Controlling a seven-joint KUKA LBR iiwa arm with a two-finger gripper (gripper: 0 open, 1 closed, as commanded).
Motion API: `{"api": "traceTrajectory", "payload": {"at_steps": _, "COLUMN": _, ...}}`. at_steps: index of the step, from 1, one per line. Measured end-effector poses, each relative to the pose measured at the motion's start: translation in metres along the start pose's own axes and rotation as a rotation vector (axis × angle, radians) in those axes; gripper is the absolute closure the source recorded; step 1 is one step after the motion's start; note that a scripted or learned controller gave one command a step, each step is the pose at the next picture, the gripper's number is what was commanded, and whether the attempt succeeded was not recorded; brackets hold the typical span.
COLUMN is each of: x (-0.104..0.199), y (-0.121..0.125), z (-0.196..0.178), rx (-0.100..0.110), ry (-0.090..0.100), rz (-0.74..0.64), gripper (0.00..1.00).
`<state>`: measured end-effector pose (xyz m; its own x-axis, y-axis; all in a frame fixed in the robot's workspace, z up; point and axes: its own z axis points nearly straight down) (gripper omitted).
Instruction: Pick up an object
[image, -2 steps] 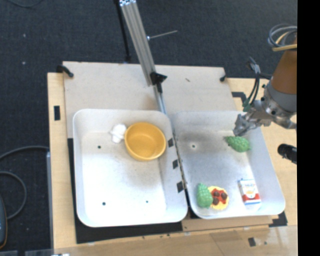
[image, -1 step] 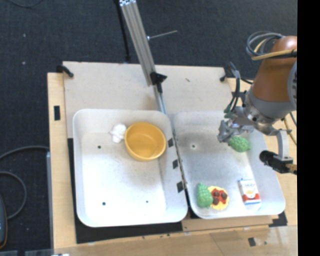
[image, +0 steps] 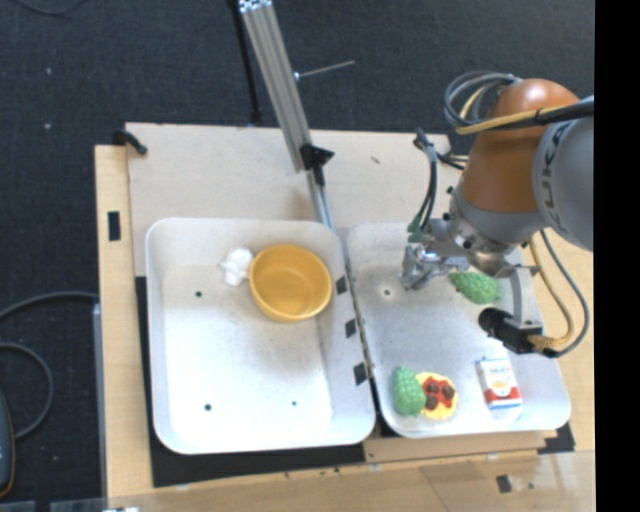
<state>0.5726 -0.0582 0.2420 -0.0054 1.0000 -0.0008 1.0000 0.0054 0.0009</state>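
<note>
Camera view
Claw: the gripper (image: 418, 268) hangs over the right bin (image: 395, 330), near its top. I cannot tell how the claw is set.
Nearest thing: a green toy (image: 476, 288) sits just beside the claw, at its 3 o'clock, partly under the arm.
Other things: a small carton (image: 499, 384) at 5 o'clock, a green and yellow toy (image: 423, 392) at 6 o'clock.
Left bin (image: 200, 400): a yellow bowl (image: 290, 282) with a white lump (image: 237, 265) touching it.
Risk: I think the claw could come down on bare floor and grab nothing, because the green toy is off to one side.

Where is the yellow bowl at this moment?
The yellow bowl sits in the left bin, near its upper right corner, beside a small white object.
</note>
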Motion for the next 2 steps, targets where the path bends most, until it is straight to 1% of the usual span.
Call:
{"api": "traceTrajectory", "payload": {"at_steps": 1, "x": 0.058, "y": -0.005, "z": 0.008, "rx": 0.0, "ry": 0.001, "rz": -0.002, "gripper": 1.0}}
{"api": "traceTrajectory", "payload": {"at_steps": 2, "x": 0.105, "y": -0.007, "z": 0.015, "rx": 0.002, "ry": 0.002, "rz": 0.003, "gripper": 1.0}}
